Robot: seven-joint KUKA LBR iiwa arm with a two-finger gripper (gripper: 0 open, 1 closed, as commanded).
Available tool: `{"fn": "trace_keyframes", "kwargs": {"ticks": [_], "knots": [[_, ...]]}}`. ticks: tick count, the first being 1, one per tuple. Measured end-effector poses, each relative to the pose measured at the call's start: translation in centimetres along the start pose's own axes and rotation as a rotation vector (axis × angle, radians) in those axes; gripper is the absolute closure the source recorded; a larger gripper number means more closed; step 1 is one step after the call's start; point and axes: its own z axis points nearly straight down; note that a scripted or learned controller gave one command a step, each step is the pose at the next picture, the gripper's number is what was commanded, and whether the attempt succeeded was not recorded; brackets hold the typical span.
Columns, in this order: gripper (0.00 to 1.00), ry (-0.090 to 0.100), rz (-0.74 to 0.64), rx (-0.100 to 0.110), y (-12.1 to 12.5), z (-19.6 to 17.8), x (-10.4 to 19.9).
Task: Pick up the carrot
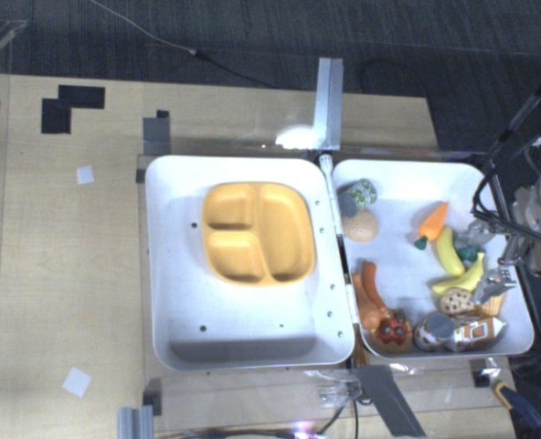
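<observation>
the carrot lies in the right bin, orange with a green stub at its lower end, tilted, and its low end sits just beside the top of a yellow banana. that closeness looks like the main risk to me: a descent slightly off could nudge the banana or close on both at once, and the carrot's slanted, tapered body could slip out if it is pinched near the thin end. the end effector hangs at the right bin's right side, over the second banana rather than the carrot, and from where i stand i cannot tell how wide it is set; nothing shows as held. the right bin is crowded: a greenish ball and a tan round thing near the divider, a reddish sausage-like piece, a dark red item, and some packaged bits along the bottom wall. the left bin holds a yellow sectioned tray, which carries nothing. both bins sit on the tabletop.
</observation>
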Motion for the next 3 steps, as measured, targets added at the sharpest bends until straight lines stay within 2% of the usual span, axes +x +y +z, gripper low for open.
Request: {"fn": "trace_keyframes", "kwargs": {"ticks": [1, 2, 3], "knots": [[0.00, -0.004, -0.141, 0.001, 2.6, 9.4, 0.1], [0.00, -0.009, -0.082, -0.002, 7.3, 13.0, -9.5], [0.00, -0.009, 0.198, -0.001, 8.5, 12.9, -3.6]]}}
